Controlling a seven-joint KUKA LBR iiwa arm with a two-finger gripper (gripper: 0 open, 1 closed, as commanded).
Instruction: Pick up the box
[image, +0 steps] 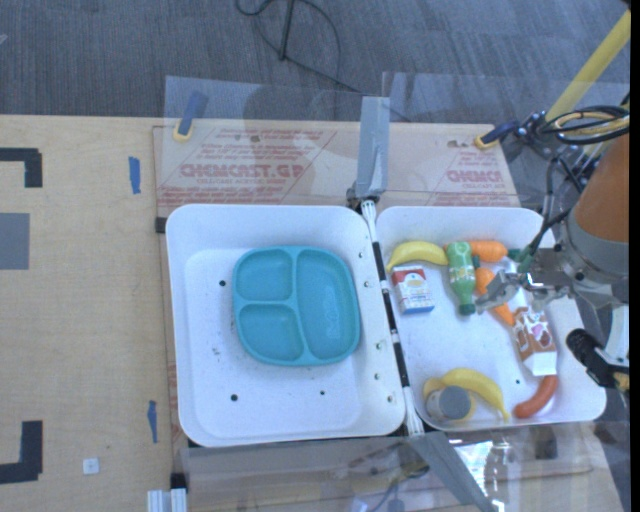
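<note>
The box (412, 290) is small, red, white and blue, and lies flat in the right bin (575, 408) near that bin's left wall, just below a yellow banana (417, 253). My gripper (507, 287) hangs over the right half of the same bin, about a hand's width to the right of the box. A green bottle (461, 277) stands between the gripper and the box. An orange piece (487, 281) lies right beside the gripper. Nothing is visibly held.
The right bin also holds a carrot (488, 250), a white and orange carton (535, 336), a red sausage (536, 397), a second banana (477, 384) and a grey can (451, 404). A teal divided plate (297, 304) sits in the left bin (200, 300).
</note>
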